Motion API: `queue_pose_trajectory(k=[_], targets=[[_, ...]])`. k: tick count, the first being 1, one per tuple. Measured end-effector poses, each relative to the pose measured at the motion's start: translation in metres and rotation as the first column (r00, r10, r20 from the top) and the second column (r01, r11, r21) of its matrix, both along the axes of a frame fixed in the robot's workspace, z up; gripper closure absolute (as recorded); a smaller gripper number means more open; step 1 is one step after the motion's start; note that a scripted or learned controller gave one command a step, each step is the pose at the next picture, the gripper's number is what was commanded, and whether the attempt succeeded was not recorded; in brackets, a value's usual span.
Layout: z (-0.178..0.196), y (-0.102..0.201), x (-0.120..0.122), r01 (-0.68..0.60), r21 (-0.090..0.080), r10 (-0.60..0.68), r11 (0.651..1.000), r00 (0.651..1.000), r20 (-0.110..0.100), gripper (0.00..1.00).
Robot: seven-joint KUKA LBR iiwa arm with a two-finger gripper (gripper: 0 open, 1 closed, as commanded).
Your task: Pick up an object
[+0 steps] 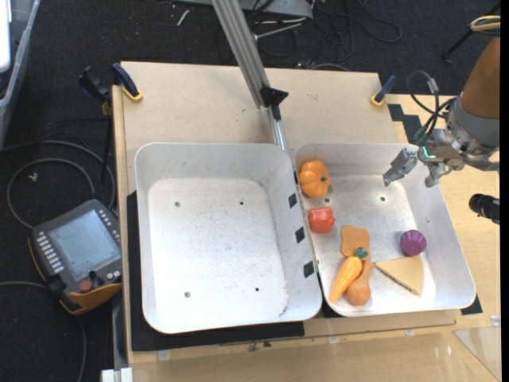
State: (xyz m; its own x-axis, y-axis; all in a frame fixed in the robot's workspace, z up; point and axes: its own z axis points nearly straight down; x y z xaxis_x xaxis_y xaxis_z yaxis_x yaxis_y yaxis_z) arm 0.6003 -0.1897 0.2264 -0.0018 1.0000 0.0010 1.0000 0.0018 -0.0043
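- While nothing is yet lifted, you are at the approach step: your pincer (413, 168) hangs over the upper right part of the right bin (445, 237), its two fingers spread apart with nothing between them.
- Judging from this, your next move calls for choosing one item, travelling over it, lining the fingers up on either side and lowering before closing.
- Right bin contents, all lying on its floor: a small orange pumpkin (314, 178) near the upper left corner; a red block (321, 220) just below it; an orange square slice (355, 239) near the middle; a carrot (347, 274) lying at a slant below that, touching a small orange ball (359, 294); a purple ball (412, 243) to the right; a tan wedge (404, 275) just below the purple ball.
- The purple ball and pumpkin stand apart from their neighbours, so they look like the easiest picks.
- Left bin (215, 237) sits beside the right one on the worktop (199, 106), speckled white.
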Motion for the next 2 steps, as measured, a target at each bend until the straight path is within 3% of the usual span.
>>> queue_pose_trajectory(k=[1, 2], targets=[[0.002, 0.000, 0.000, -0.001, -0.001, 0.001, 1.000, 1.000, 0.003, 0.00], [-0.053, 0.007, 0.008, -0.003, 0.000, 0.003, 1.000, 1.000, -0.001, 0.00]])
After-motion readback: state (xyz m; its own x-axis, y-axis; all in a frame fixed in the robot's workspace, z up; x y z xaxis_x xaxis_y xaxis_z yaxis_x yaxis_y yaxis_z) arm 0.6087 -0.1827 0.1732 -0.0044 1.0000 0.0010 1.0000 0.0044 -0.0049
